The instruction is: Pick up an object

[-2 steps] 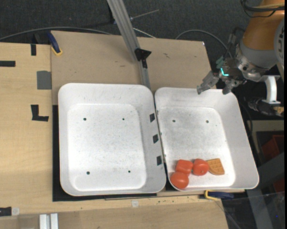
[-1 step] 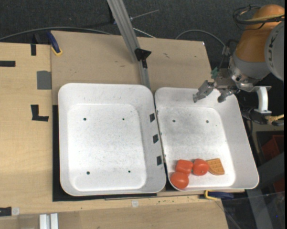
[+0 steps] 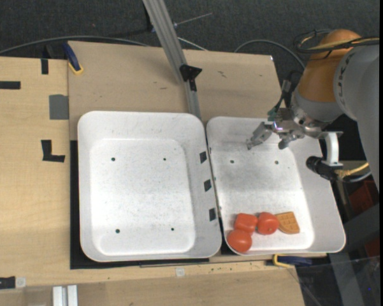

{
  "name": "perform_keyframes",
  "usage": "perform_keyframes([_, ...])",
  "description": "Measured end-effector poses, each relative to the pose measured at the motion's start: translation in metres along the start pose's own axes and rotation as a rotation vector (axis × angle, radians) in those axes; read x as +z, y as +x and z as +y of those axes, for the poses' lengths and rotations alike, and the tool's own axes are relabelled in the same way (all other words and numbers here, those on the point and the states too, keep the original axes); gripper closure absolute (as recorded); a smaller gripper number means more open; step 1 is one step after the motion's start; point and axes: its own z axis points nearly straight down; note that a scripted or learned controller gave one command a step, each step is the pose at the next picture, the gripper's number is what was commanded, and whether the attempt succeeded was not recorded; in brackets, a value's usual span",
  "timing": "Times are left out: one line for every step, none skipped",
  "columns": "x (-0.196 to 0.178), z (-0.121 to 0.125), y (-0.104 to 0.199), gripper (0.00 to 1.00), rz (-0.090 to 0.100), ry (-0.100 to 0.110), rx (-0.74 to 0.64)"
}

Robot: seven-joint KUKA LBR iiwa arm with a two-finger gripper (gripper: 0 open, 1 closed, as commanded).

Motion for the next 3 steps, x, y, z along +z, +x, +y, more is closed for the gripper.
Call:
perform_keyframes([0.055,-0.001,0.001,0.00,0.000,-0.002,0.000])
perform_keyframes([0.041,0.000,0.002,1.00,0.000,-0.006,-0.002])
perform_keyframes([-0.009,0.011,0.003,1.00,-0.001,-0.013,-0.001])
